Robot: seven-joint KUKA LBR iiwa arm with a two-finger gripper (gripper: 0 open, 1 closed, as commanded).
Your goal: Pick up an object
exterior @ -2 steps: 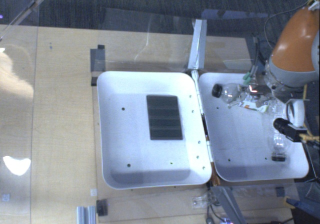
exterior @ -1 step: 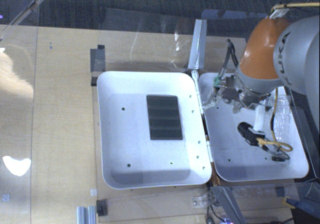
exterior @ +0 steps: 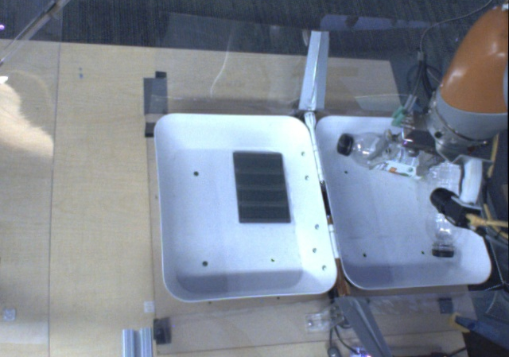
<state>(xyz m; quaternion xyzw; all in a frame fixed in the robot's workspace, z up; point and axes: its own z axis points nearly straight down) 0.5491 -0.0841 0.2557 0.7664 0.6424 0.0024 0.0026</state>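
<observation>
**Arm over the right bin, nothing lifted that I could see**

From where I stood, the grey arm (exterior: 475, 69) with its orange band hung over the far right corner of the right bin (exterior: 382, 268). Its wrist end sat low among a clutter of cables and small parts, and the gripper (exterior: 413, 141) seemed to be close above a clear plastic bottle (exterior: 367, 147) with a dark cap, which lay on its side near the bin's back edge. I could not tell how the jaws stood or whether they had anything; the wrist hid them.

A second clear bottle (exterior: 443, 236) lay nearer the front right of the same bin, well apart from the first. The left bin (exterior: 183, 268) held a flat dark ribbed block (exterior: 262, 187), sitting squarely in its middle, far from the arm.

By my reckoning the job was at its early stage: the arm had reached a likely target, but the bottle looked to be resting on the bin floor. Gripping and raising it remained to be done.
</observation>
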